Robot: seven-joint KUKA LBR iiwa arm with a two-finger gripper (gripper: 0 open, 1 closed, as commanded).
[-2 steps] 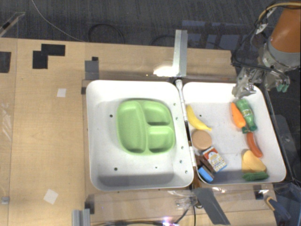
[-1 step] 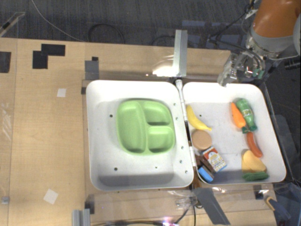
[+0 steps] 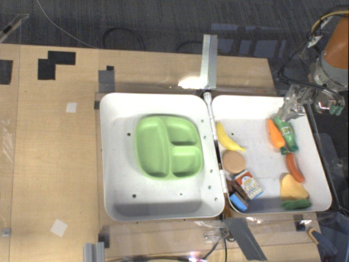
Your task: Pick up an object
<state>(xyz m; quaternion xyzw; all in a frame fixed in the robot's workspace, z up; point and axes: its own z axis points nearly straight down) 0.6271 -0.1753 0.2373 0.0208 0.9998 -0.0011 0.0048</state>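
Observation:
The right bin (image 3: 256, 146) holds several toy foods. A yellow banana (image 3: 229, 140) lies at its left, with a round brown bun (image 3: 233, 161) and a red and white box (image 3: 250, 184) below it. An orange carrot (image 3: 275, 134) and a green item (image 3: 287, 135) lie side by side near the far right. Below them are a red sausage (image 3: 295, 168), a yellow wedge (image 3: 293, 188) and a green pod (image 3: 295, 203). My gripper (image 3: 290, 107) hangs over the bin's far right corner, just above the carrot and the green item, with nothing seen in it.
The left bin (image 3: 117, 162) holds a green divided plate (image 3: 169, 146). A small blue item (image 3: 238, 202) sits by the right bin's near left corner. A metal post (image 3: 209, 64) stands behind the divider between the bins. Cables trail around the arm at the right.

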